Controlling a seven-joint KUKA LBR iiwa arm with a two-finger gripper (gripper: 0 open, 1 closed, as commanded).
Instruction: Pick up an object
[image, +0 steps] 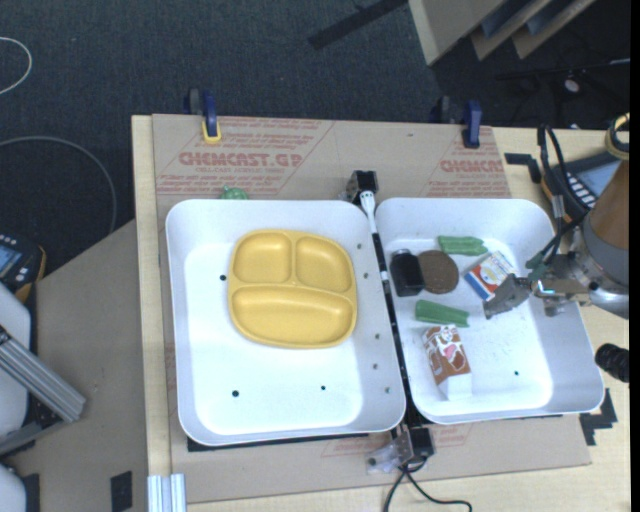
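The bench (300, 150) is a sheet of brown board with red lettering, clamped at its far edge, and it carries two white bins side by side. The left bin (200, 380) holds a yellow divided tray (293, 288) set a little toward the far side. The right bin (520, 385) holds the small things: a brown disc (437, 271) touching a black block (405, 273) near the divider, a green piece (461, 244) beyond them, another green piece (441, 313) on the near side, a red-and-white packet (447, 357) nearest of all, and a blue-and-white packet (490, 274) toward the arm. The arm (610, 220) comes in from the right, and its claw (512, 297) sits low over the right bin, just beside the blue-and-white packet. From here I cannot tell whether the claw is spread or pressed together, and nothing shows between its tips. So I'd judge the pick not yet done: every object lies in the bin, and the grasp and lift are left, most likely on that nearest packet. Around the bench is dark carpet (150, 60), with a pale cable looping at the left.
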